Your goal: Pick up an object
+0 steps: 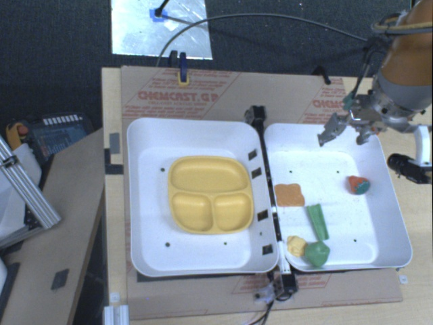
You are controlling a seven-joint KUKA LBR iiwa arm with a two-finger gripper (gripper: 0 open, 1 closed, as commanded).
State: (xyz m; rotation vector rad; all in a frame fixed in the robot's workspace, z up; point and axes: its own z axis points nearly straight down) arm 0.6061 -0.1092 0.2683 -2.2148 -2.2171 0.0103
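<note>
— Objects for picking sit in the right bin (379, 249), yes?

— Yes, all of them. An orange flat piece (289, 195), toast-like in shape, lies near the bin's left wall. Just below it a green stick-shaped piece (316, 221) lies tilted, its lower end close to a round green lump (316, 253). A pale yellow piece (295, 245) touches that lump on its left, at the bin's near-left corner. Well apart from these, toward the right wall, sits a small ball-like thing (358, 185), orange-red with a teal patch.

— And the gripper?

— The gripper (346, 131) hangs over the far edge of the right bin, near its back right corner. Two grey fingers (329, 134) point down and leftward, spread apart, with bare white bin floor between them. Nothing sits between them. It is well apart from every object; the ball-like thing is the nearest.

— The arm?

— Grey wrist with the orange band (409, 49) above it, entering from the right, cables looping over it.

— The other bin?

— The left bin (145, 147) holds a yellow divided tray (210, 193), three compartments, lying flat at the middle. Both bins rest on a brown board (203, 90) printed in red. Behind it lies a shiny square sheet (162, 19) on dark carpet.
</note>
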